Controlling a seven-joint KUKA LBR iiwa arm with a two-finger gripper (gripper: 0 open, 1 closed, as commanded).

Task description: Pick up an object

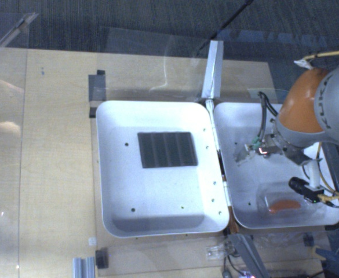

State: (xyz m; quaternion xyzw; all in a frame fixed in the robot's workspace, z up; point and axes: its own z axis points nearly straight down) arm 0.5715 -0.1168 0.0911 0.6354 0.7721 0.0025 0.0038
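A dark grey pad lies flat on the floor of the left bin. It is rectangular, with ribs running from its far edge to its near one. Its sides run roughly square to the bin's walls, and it sits about midway between the left and right walls, somewhat closer to the far wall than to the near one, touching none of them. In the right bin, a clear wrap, rounded and glossy, lies close to the near wall, towards the near right corner. Inside it shows a small orange-red piece, oblong and lying flat along the near wall; what it is cannot be told.
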